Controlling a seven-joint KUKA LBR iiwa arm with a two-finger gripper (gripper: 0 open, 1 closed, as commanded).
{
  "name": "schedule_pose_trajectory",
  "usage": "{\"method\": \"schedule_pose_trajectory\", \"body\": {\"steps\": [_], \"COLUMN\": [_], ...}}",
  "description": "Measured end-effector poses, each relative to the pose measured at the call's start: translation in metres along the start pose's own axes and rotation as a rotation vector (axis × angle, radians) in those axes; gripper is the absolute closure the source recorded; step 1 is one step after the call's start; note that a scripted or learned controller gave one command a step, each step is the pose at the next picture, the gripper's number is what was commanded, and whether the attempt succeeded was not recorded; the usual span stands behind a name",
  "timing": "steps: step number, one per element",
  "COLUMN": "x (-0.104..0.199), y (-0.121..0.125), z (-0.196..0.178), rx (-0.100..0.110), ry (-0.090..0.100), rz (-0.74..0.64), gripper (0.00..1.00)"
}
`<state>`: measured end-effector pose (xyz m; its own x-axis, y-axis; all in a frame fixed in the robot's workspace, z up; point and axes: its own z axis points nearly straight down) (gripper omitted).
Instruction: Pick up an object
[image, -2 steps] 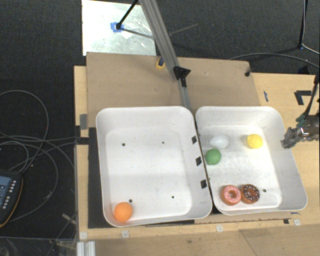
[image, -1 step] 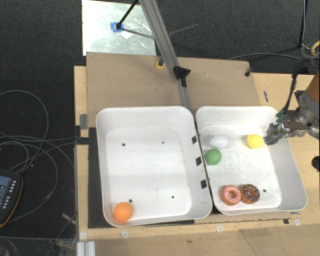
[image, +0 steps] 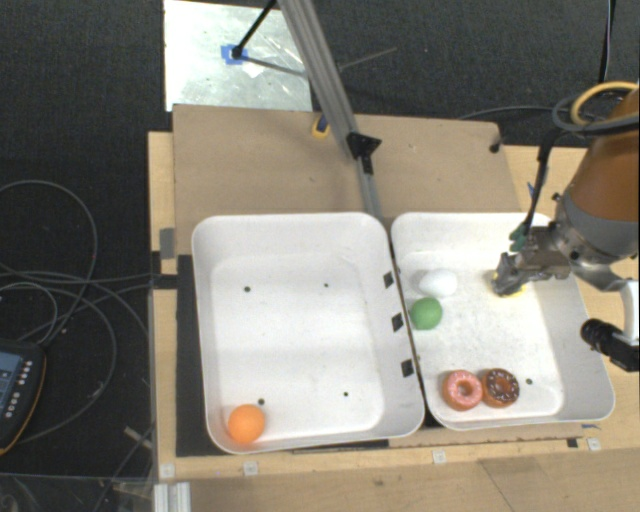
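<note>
The gripper (image: 512, 282) is being held low in the right bin (image: 585, 400) over a yellow object (image: 514, 291); finger state cannot be told.

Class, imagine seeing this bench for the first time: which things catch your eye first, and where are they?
The orange ball sits alone in the left bin's near-left corner. In the right bin, a pink donut and a chocolate donut touch near the front edge, and the gripper is low over something yellow.

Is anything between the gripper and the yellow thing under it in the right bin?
Nothing visible. The gripper sits right over the yellow object; the white ball and green ball lie apart, toward the left bin.
</note>
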<state>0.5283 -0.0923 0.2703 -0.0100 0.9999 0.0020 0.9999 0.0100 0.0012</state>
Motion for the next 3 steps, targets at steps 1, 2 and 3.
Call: {"method": "schedule_pose_trajectory", "body": {"steps": [1, 2, 3], "x": [0.059, 0.109, 0.161], "y": [0.009, 0.021, 0.032], "z": [0.017, 0.034, 0.027], "rx": [0.001, 0.001, -0.002], "ry": [0.001, 0.0, 0.001], "rz": [-0.001, 0.0, -0.001], "gripper": [1.0, 1.0, 1.0]}}
